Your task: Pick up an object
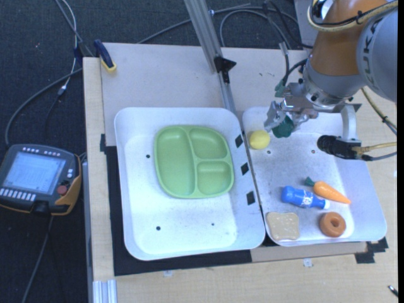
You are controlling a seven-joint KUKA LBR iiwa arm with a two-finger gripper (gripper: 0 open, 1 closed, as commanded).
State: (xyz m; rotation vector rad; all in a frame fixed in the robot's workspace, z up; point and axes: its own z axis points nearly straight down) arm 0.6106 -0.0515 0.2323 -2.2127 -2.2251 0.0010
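Lemon is the nearest candidate here, a small yellow ball sitting at the far left edge of the right bin, hard against the divide. The hand hangs just to its right and a touch farther back, teal-tipped; whether it is spread or pinched, I cannot tell from this angle, and nothing shows between its tips. Round target, so no long axis to line up: by my read, a short slide left and toward the camera, then straight down.
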